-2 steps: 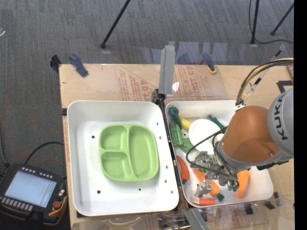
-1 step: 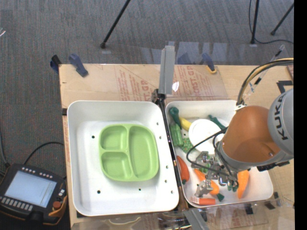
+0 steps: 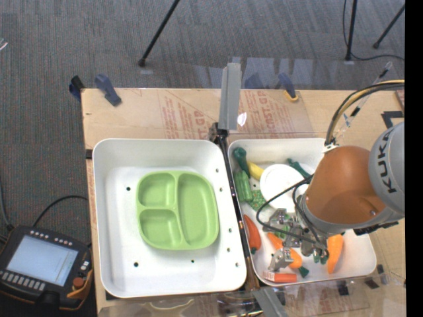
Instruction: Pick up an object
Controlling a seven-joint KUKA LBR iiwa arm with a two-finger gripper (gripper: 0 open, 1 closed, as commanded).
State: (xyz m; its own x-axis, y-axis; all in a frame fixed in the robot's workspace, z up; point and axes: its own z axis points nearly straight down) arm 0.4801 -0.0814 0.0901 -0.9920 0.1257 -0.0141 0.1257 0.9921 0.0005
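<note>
Robotics lab setting. Grey carpet floor point(image 3: 79, 32) with tripod legs point(image 3: 162, 25) standing behind. Plywood tabletop point(image 3: 172, 114) carries two white bins point(image 3: 109, 157). Teach pendant point(image 3: 43, 263) with screen sits at the left. Grey industrial arm point(image 3: 396, 170), cables looped above.

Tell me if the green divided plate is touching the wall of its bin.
Apart. The camera view shows the green divided plate lying in the middle of the left bin, with bare white floor showing between its edge and the bin's wall on every side.
</note>
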